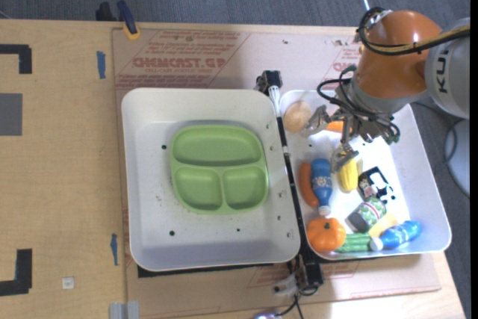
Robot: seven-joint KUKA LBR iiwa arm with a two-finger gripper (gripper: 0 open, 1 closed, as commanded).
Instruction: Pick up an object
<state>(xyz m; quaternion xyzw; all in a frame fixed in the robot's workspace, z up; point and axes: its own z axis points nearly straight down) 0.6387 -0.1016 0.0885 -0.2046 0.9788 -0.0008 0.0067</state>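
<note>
Camera view: I'm watching the end effector hovering in the right bin, touching the yellow corn; I can't tell its state.
Handling: I'm judging the corn light, stiff, smooth plastic; take it across its middle.
Neighbours: glossy blue bottle, round orange pumpkin lying near.
Left bin: green tray sitting inside.

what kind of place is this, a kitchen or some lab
Most likely a robotics lab bench, not a kitchen: a grey and orange robot arm reaches over two white bins, toy food such as a small pumpkin fills one, and a cardboard sheet covers the worktop.
</note>
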